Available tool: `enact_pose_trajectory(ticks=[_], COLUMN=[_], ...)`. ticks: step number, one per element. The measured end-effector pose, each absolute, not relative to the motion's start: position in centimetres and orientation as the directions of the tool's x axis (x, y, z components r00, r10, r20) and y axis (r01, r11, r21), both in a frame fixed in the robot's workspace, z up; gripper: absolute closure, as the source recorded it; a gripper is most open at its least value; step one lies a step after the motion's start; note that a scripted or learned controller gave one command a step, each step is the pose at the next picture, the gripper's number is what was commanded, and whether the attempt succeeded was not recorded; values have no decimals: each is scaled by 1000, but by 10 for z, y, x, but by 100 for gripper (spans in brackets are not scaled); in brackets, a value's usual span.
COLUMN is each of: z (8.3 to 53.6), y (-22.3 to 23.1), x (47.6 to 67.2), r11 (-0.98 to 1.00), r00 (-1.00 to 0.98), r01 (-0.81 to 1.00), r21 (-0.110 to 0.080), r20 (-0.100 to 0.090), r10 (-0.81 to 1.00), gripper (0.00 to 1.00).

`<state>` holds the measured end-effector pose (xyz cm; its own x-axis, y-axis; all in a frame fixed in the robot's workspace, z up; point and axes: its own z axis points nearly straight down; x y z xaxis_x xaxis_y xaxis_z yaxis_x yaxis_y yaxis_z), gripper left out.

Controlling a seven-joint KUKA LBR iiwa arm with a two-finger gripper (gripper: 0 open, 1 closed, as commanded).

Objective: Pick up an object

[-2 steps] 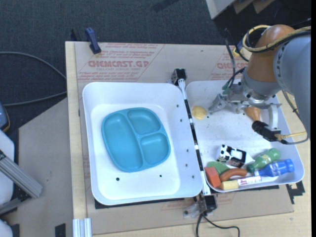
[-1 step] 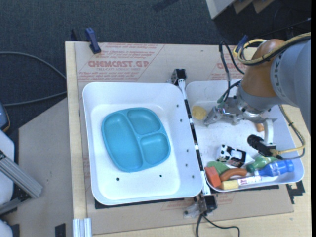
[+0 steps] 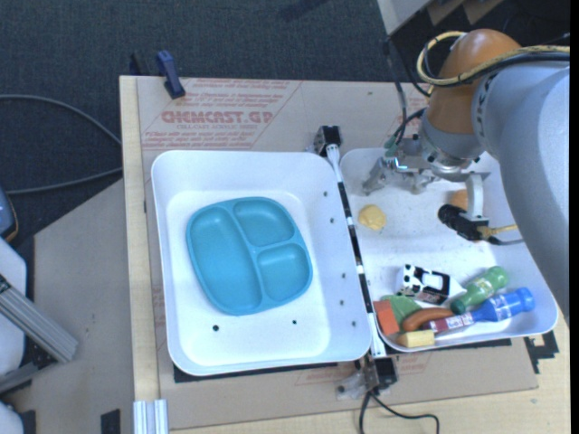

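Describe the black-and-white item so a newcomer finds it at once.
Start at the bin beneath the arm, then its crowded near corner. Farthest back there lies the black-and-white patched object, left of the green bottle. Its neighbours are brightly coloured; it alone is black and white.

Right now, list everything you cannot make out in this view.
Camera view:
- Right bin: right side hidden by the arm.
- Bin floor beneath the hand: covered by it.
- Black-and-white object: too small to identify.
- Orange block: partly covered by the brown piece.
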<state>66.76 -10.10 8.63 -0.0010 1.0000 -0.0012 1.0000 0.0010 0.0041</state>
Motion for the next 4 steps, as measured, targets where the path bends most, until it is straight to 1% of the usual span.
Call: enact_pose_trajectory(ticks=[1,2,3,4], z=[87,88,87,87], y=[-95,-129,-114,-94], x=[606,511,482,559], r11=[0,-2,-1,2], r00=[0,2,1,-2], r01=[1000,1000,1000,1000], r21=[4,7,11,9], r20=[0,-2,-4,-1], r10=[1000,1000,1000,1000], gripper=[0,0,0,0])
